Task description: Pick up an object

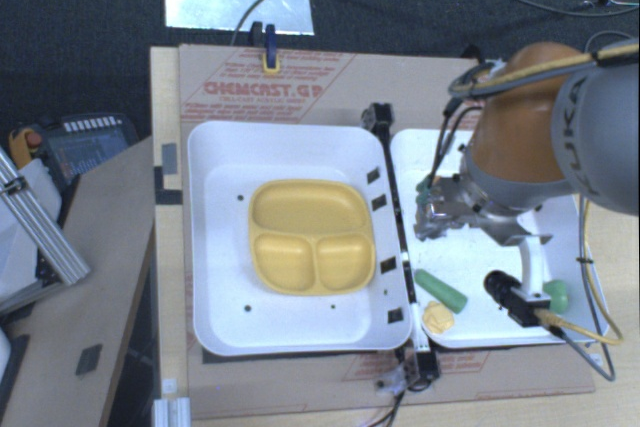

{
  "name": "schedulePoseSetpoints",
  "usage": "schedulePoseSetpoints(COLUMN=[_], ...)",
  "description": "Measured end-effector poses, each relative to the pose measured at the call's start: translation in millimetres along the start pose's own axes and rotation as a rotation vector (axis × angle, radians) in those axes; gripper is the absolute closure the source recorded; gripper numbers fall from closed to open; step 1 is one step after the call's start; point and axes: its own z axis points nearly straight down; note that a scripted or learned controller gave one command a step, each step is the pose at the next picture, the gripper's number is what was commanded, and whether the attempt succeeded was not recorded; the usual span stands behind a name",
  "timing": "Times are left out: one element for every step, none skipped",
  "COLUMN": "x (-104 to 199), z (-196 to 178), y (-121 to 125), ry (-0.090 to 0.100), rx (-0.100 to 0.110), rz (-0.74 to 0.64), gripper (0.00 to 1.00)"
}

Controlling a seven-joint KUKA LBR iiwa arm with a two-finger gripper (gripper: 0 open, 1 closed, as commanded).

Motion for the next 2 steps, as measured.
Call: schedulePoseSetpoints(x=[46.1,98.7], z=[-5.4,6.7], y=[-4.4,-9.0], ry=[0.0,-0.001], rx=[0.0,0.002], rz=[-0.001,0.0], gripper=[1.0,1.0])
